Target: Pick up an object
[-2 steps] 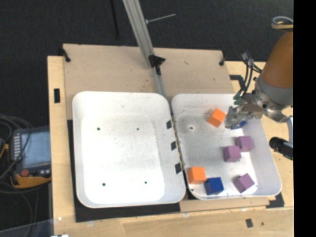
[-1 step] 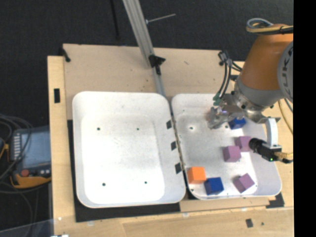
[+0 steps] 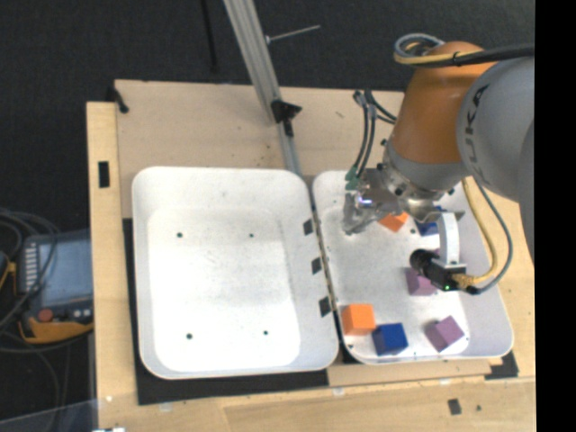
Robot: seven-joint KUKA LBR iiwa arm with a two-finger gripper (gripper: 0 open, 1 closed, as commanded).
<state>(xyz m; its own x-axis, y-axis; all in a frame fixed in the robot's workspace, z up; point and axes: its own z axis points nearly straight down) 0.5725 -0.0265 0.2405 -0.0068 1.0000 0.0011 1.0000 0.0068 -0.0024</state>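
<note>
Orange plastic cube (image 3: 360, 317) taken as landmark, near front of right white bin (image 3: 481, 349). Metal gripper (image 3: 360, 212) seen well behind it; open or closed cannot be told. Blue cube (image 3: 390, 338) just beside landmark, purple cube (image 3: 444, 332) beyond. Risk judged: neighbour knocked, grasp missed.

Lighting even, fairly bright, overhead and diffuse. Left bin (image 3: 225, 268) near blown out: floor reads flat white, only faint speckle left. Right bin (image 3: 378, 259) same, with a soft shadow under the arm (image 3: 450, 106). Dark floor (image 3: 90, 25) around the bench (image 3: 207, 120) crushed to near black, grainy. Overall soft, low resolution, blocks in the right bin have fuzzy edges. Wrist area smeared, detail lost. No strong specular glare, no obvious edge distortion.
</note>
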